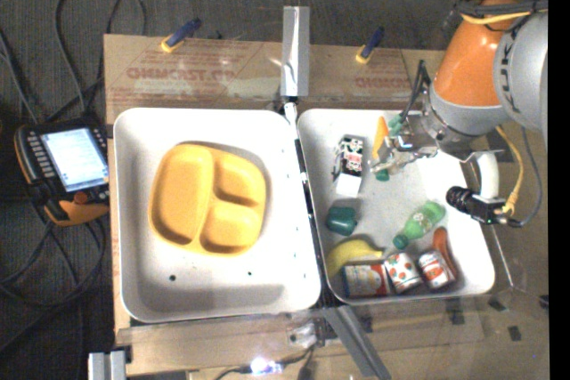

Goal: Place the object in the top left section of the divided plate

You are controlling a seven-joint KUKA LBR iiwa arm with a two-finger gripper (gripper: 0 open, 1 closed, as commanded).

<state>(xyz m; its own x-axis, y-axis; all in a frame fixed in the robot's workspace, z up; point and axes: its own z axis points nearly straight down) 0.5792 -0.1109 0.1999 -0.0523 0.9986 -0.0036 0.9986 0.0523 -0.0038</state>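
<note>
The grey arm (499, 58), its orange band bright at far right, reaches in over the right bin (485, 276) and angles its tool (396, 151) down and left above the bin's far half. Whether the thin metal tool is spread or pressed together cannot be told from this slant, and nothing can be seen between its tips.

The left bin (134, 280), a shallow white tray with rounded corners, holds the plate (211, 197), a glossy yellow plastic dish moulded into 3 sections. It sits in the middle of that bin.

The right bin carries the loose objects: a small box (350, 161) printed in black, white and red lies just left of the tool; a dark green block (342, 217) rests below it; a green bottle (418, 222) lies tilted near the middle. Along the near wall sit a banana (349, 252), a carton (362, 279) and 2 cans (420, 271) with red and white labels, too small to read.

Both bins stand on a desk (214, 71) of brown board stamped with faded red lettering, clipped at the far edge by 2 clamps (180, 35) in blue and yellow. A handheld pendant (64, 160) with a lit screen lies left of the desk.
</note>
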